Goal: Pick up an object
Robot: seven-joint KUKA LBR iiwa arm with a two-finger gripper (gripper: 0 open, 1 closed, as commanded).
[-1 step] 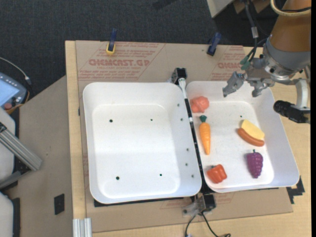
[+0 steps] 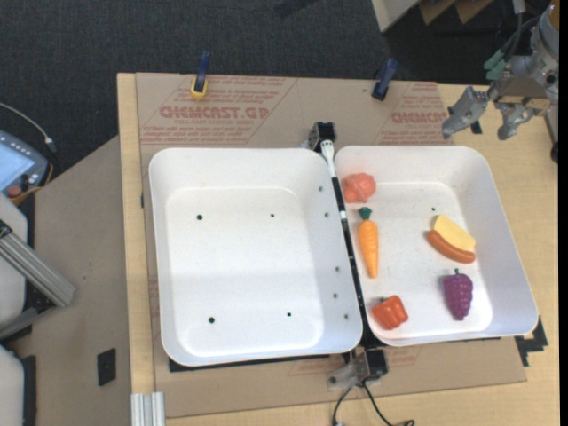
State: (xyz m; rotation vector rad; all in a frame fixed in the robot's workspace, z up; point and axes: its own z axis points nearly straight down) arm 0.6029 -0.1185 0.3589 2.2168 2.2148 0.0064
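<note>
— Where do we stand? Our gripper (image 2: 486, 119) hangs over the table's far right corner, just outside the right bin (image 2: 506, 204), its two fingers spread apart with nothing between them.

— And the candidates all sit in that right bin: a pink lump (image 2: 359, 187) near its far left corner, a carrot (image 2: 368, 248) along its left wall, a red pepper (image 2: 389, 311) near the front, purple grapes (image 2: 458, 294) towards the front right, and an orange-and-yellow wedge (image 2: 453, 239) just behind them.

— They look like toy food (hollow plastic, we would guess), so light, stiff and rather slick.

— Then we favour the carrot. It is slim, lies well apart from its neighbours, and we could close across its thick upper half, fingers square to its length.

— The wedge looks broader and sloped; we judge it likelier to squirt out. The left bin (image 2: 169, 238) offers no help.
</note>
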